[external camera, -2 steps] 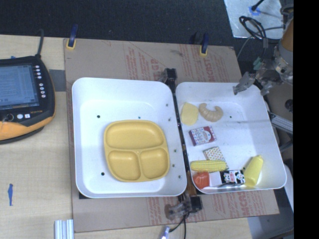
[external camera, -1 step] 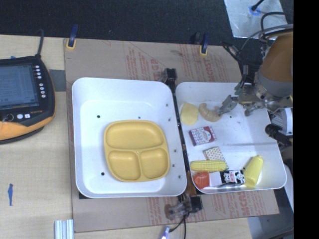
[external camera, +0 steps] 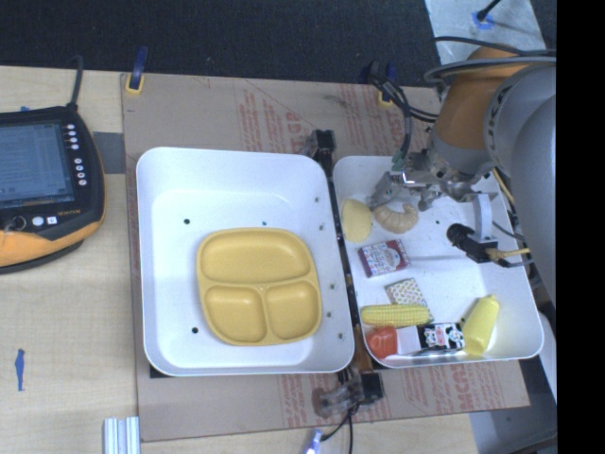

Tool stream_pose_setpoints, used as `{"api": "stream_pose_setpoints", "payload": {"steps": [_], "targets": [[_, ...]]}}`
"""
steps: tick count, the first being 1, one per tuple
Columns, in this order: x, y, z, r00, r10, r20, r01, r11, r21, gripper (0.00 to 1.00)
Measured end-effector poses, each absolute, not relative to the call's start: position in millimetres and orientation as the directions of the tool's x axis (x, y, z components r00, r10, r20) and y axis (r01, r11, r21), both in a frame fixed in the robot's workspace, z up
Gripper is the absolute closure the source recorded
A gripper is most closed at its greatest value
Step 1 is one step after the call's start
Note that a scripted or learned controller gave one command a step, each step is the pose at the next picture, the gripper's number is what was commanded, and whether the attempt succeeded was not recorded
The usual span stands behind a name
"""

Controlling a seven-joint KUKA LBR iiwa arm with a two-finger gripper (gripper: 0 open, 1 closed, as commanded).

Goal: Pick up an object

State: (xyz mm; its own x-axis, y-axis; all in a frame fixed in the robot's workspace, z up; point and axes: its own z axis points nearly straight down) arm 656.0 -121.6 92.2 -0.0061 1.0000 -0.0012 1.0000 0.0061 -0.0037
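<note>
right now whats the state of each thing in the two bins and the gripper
yellow tray: lying flat in the left bin
gripper: low over the croissant in the right bin
corn cob: lying on its side
yellow bottle: lying down
red packet: lying flat

Arm reaching into the right bin over a croissant

The claw [external camera: 402, 185] sits low in the right bin [external camera: 515, 282], right at a croissant [external camera: 397, 218] beside a pale yellow ball [external camera: 355, 220]. Nearer the front lie a red card [external camera: 383, 257], a cracker [external camera: 406, 292], corn [external camera: 395, 316], and a yellow bottle [external camera: 480, 323]. The left bin [external camera: 170, 206] holds a yellow divided plate [external camera: 257, 285]
</note>
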Motion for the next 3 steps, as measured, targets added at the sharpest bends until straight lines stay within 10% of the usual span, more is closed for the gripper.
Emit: {"api": "stream_pose_setpoints", "payload": {"steps": [3], "targets": [[656.2, -106, 92, -0.004, 1.0, 0.0, 1.0, 0.004, -0.004, 0.0]]}}
